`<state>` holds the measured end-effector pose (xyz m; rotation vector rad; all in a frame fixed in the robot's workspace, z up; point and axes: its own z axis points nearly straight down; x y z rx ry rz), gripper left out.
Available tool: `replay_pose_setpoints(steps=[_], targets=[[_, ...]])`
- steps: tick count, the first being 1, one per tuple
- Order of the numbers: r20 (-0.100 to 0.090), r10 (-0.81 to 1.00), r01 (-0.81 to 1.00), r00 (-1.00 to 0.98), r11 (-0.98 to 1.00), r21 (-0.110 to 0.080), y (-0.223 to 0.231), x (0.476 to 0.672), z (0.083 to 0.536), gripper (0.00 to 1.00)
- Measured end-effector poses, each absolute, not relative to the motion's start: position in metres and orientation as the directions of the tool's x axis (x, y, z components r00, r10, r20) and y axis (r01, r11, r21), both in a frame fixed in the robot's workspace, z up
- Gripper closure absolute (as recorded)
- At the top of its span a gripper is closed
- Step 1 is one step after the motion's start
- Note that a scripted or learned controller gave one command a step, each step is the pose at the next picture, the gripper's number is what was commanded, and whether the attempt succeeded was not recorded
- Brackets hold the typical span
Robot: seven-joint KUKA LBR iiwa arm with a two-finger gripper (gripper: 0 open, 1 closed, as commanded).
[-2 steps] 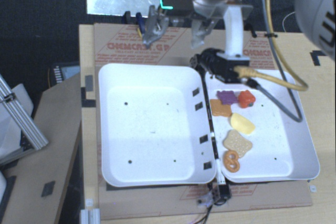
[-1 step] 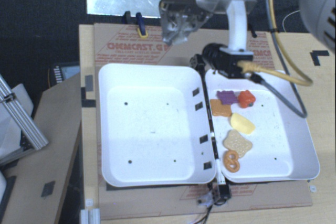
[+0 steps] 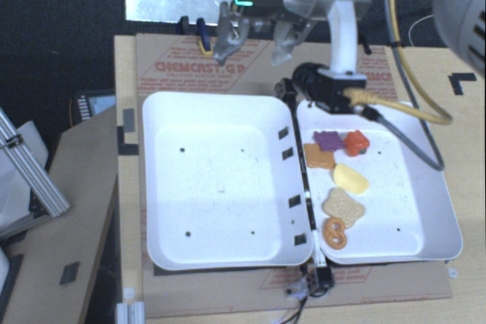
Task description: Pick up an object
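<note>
My gripper [image 3: 256, 44] hangs high above the back edge of the bins, its two fingers [image 3: 228, 38] spread apart with nothing between them. Far below it, the right bin [image 3: 425, 193] holds several small items along its left side: a purple piece [image 3: 328, 139], a red piece [image 3: 356, 142], an orange piece [image 3: 318, 157], a yellow lump [image 3: 350, 178], a beige cracker-like piece [image 3: 342, 207] and an orange pretzel shape [image 3: 335, 233].
The left bin [image 3: 216, 178] sits beside the right one, joined by a clipped divider [image 3: 300, 178]. Cardboard [image 3: 182, 64] lies under both bins. A metal frame [image 3: 30, 171] stands off the bench at the left.
</note>
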<state>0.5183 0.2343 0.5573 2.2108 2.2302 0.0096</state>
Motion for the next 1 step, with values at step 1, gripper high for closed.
replay_pose_setpoints(steps=[1], targets=[[0.005, 1.0, 1.0, -0.011, 0.011, 0.008, 0.2346, 0.5184, 0.5689, 1.0]])
